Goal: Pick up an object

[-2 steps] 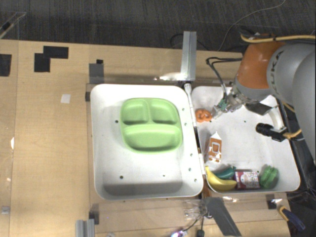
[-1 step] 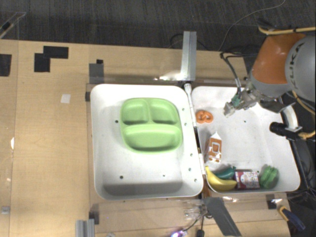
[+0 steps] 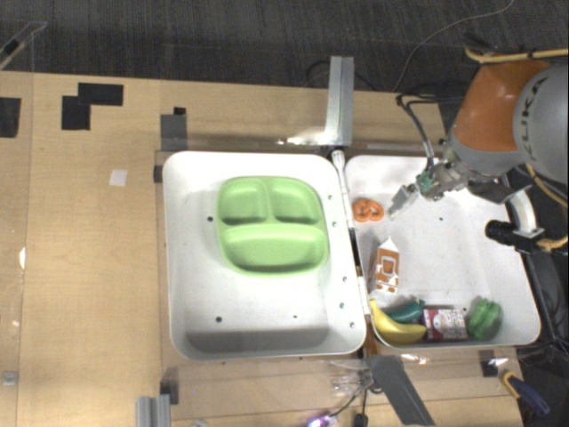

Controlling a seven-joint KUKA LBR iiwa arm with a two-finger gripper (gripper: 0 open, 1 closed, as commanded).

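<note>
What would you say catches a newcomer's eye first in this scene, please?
Most striking is the green divided plate lying alone in the left bin. Next comes the grey and orange arm reaching over the right bin, its hand near a small orange object. A banana and other items crowd that bin's near edge.

Arm (image 3: 520, 114): reached in from the right, its orange band above the grey wrist.
Wrist: angled down and leftward.
Gripper (image 3: 400, 201): pointed down-left, hanging low; its finger state could not be made out.
</note>
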